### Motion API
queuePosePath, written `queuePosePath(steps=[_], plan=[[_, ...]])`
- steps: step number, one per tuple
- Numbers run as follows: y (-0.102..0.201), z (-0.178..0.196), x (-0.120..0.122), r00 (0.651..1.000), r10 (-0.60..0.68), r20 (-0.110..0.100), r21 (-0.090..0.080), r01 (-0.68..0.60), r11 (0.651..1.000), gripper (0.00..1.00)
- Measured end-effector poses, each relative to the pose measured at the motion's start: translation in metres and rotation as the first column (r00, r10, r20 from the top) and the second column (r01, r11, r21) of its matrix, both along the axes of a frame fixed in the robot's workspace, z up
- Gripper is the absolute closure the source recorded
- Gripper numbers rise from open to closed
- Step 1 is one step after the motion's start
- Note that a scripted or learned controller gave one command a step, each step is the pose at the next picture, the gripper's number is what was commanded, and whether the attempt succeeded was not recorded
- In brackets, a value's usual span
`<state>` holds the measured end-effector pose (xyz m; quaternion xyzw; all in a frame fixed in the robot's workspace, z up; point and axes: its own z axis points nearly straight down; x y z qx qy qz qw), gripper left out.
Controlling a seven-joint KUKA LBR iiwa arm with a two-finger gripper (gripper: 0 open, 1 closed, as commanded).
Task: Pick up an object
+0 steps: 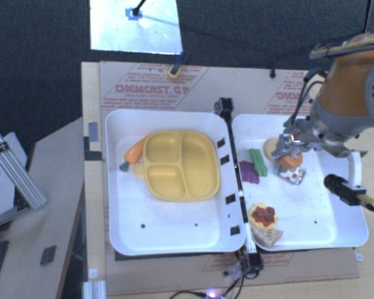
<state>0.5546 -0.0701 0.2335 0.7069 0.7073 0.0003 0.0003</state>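
Observation:
In the right bin my gripper hangs low over a small orange object, directly above it and very close. Whether it touches that object is hidden by the gripper body. Just below the orange object lies a small white and red packet. A tan round piece sits to the gripper's left. Further left are a green bean-like toy and a purple grape bunch. A toy pizza slice lies at the bin's near left corner.
The left bin holds a yellow divided plate with a toy carrot at its left edge. A black fitting with a cable sticks out over the right bin's right side. The divider between the bins runs close to the grapes.

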Motion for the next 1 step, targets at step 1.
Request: queuePosePath(steps=[1], plan=[[0.0107,-0.0086,0.0057,1.0,0.004,0.0,0.0,-0.004,1.0,1.0]])
